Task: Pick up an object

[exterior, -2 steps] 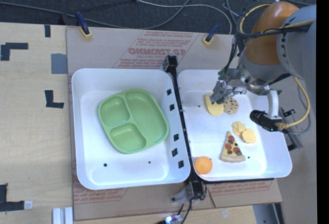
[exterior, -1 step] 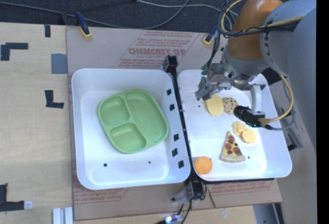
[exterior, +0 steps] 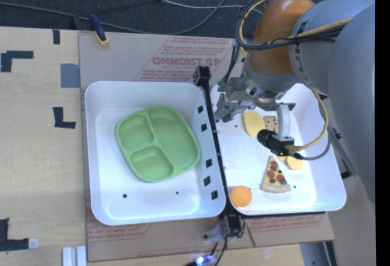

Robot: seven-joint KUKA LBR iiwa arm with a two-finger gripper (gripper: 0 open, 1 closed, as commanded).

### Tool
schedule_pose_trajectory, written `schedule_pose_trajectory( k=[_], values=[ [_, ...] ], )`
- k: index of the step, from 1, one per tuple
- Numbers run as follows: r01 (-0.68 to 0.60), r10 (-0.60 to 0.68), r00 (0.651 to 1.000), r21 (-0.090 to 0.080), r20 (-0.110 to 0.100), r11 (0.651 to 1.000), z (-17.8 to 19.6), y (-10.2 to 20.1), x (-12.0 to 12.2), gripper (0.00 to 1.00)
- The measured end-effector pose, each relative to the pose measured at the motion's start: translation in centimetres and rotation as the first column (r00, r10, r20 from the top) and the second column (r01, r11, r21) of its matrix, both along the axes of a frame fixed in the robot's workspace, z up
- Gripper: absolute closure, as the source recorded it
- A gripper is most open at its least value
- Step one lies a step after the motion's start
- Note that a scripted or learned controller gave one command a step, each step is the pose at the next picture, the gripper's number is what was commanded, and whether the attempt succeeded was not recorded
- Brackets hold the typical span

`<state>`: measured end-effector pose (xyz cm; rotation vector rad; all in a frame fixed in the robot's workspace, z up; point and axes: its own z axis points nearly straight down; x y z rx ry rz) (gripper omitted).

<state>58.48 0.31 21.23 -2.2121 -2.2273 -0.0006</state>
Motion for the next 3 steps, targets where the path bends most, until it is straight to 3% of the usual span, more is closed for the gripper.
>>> schedule_pose_trajectory(
  k=[2, 3],
  values=[
    [0.000, 0.000, 1.000, -0.001, -0.001, 1.000, -0.2, 10.0, 0.1, 1.00],
    [0.004, -0.004, 1.000, -0.002, -0.001, 1.000, -0.2, 9.7, 0.2, 0.00]
  ],
)
